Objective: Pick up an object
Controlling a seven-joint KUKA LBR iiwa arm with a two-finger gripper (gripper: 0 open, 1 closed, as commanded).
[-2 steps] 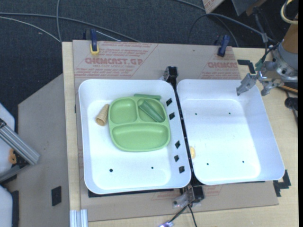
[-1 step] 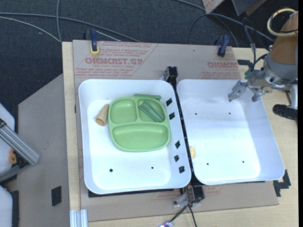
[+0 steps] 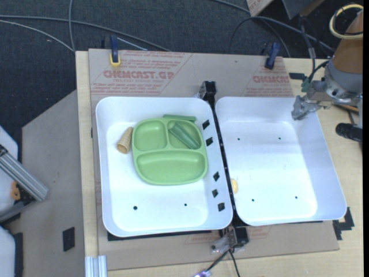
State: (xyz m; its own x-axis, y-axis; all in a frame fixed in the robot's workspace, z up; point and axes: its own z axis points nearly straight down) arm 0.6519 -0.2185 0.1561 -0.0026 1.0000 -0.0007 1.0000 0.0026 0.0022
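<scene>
The arm reached in from the right, its orange band (image 3: 350,55) showing above the grey wrist near the upper right corner. The gripper (image 3: 302,107) hung over the far right corner of the right bin (image 3: 277,178), close to that bin's rim. Whether its fingers were apart or together could not be told at this size and slant; nothing could be seen between them.

The objects lay well apart from the gripper, in the left bin (image 3: 155,212). A green divided plate (image 3: 170,152) with three compartments sat a little above the middle of that bin. In its upper right compartment lay a darker green, elongated piece (image 3: 185,135), set at a slant; what it was could not be made out. A flat green strip (image 3: 180,118) lay just beyond the plate's far edge, touching or nearly touching it. A small tan cone, like an ice-cream cone (image 3: 124,139), lay on the bin floor just beside the plate's left edge, its wide end toward the far side.

A small yellowish object (image 3: 233,184) sat at the seam between the two bins, against the right bin's left rim; too small to name.

Both bins rested side by side on a brown board (image 3: 144,68) printed with red lettering, held to the counter (image 3: 52,172) by two blue clamps (image 3: 115,49) at the far edge. Cables (image 3: 75,22) ran over the dark floor beyond.
</scene>
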